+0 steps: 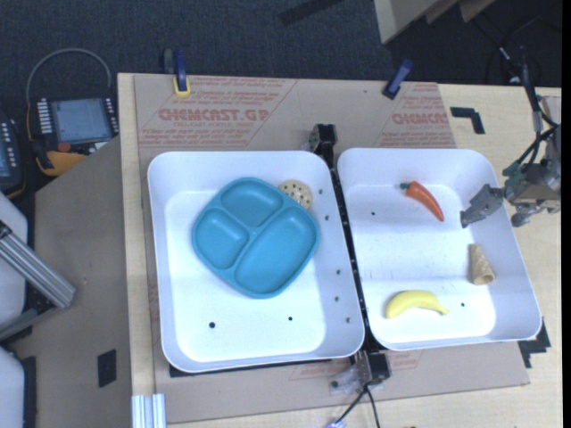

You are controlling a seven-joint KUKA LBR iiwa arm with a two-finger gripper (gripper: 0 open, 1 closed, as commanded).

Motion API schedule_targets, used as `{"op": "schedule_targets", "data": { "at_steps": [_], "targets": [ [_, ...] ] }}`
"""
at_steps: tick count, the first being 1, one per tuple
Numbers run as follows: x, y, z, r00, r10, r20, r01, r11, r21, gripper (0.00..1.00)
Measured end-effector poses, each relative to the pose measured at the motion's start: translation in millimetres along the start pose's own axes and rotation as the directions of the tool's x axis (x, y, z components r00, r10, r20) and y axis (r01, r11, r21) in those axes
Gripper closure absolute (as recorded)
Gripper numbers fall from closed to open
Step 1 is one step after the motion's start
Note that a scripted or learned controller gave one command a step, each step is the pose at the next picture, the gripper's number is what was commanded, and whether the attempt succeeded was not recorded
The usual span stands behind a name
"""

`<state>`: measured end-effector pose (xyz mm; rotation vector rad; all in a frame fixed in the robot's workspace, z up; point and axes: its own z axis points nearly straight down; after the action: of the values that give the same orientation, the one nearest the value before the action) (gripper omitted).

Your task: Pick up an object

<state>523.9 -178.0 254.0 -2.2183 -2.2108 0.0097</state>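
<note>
From the fixed overhead camera, the grey two-finger gripper [489, 205] hangs at the right rim of the right shallow white plastic bin [451, 333], jaws spread with nothing between them, so no pick has been made yet. Its candidates lie apart in that bin: an orange carrot-shaped toy [423, 198] nearest, a tan cylindrical piece [482, 264], a yellow plastic banana [414, 304]; the left white bin [178, 324] carries a blue divided plastic plate [256, 236] and a round speckled cookie [295, 191]

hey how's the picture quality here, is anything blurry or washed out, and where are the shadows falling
Camera view: mostly sharp, with the banana, carrot and blue plate crisp; the gripper at the right edge looks a little soft; the white bins are bright, slightly washed out, with even lighting and faint, short shadows under the plate and banana; the dark floor at the top is dim, with a glaring bright spot at the top edge.
</note>
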Motion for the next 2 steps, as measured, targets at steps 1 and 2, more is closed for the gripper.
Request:
{"op": "schedule_targets", "data": {
  "at_steps": [1,2],
  "targets": [
    [0,2,-6,1.0,-0.003,0.003,0.003,1.0,-0.011,0.0],
    [-8,7,44,1.0,-0.002,0.0,0.002,1.0,-0.005,0.0]
  ]
}}
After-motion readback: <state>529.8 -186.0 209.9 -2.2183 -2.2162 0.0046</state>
